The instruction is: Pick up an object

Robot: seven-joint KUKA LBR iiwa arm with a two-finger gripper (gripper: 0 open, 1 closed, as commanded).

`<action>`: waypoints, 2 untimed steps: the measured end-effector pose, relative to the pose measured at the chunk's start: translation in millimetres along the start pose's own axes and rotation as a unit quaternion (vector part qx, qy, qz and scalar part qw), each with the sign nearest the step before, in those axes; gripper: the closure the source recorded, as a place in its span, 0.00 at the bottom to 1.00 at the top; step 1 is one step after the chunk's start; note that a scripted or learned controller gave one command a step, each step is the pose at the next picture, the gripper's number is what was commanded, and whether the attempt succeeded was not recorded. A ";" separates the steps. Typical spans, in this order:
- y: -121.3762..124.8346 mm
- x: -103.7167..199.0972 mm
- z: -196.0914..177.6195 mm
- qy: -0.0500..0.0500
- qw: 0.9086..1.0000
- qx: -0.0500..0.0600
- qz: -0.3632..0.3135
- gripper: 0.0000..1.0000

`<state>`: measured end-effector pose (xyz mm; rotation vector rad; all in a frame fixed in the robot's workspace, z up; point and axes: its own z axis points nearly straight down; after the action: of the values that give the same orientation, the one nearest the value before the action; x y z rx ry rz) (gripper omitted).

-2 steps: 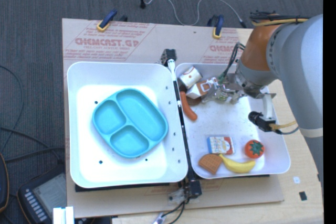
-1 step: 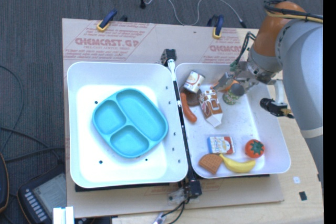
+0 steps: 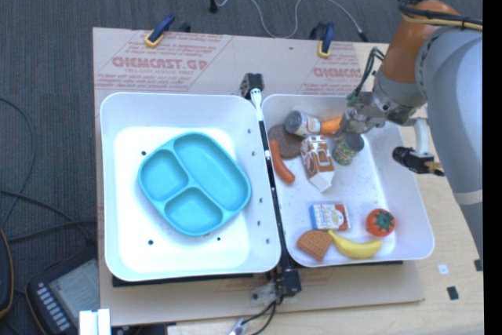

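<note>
Camera view: gripper (image 3: 354, 121), grip state unclear, over the right bin's (image 3: 408, 208) far part above a small green-topped can (image 3: 346, 150), crowded by carton (image 3: 318, 162), carrot (image 3: 332, 124) and sausage (image 3: 281, 162).

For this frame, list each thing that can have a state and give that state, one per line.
Gripper: low over the right bin's far end, above the can; finger state unclear.
Blue divided plate: flat in the left bin, compartments bare.
Can: on its side.
Carton: lying flat.
Banana: lying near the front wall.
Tomato: resting beside the banana.
Hot dog: lying along the left wall.
</note>
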<state>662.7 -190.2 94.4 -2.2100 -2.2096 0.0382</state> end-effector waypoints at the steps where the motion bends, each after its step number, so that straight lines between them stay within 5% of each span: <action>1: 3.0 0.7 -2.3 -0.001 1.000 -0.007 0.000 0.00; 2: -0.3 -0.4 -9.0 -0.003 1.000 -0.002 -0.001 1.00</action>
<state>662.6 -190.6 103.3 -2.2137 -2.2157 0.0399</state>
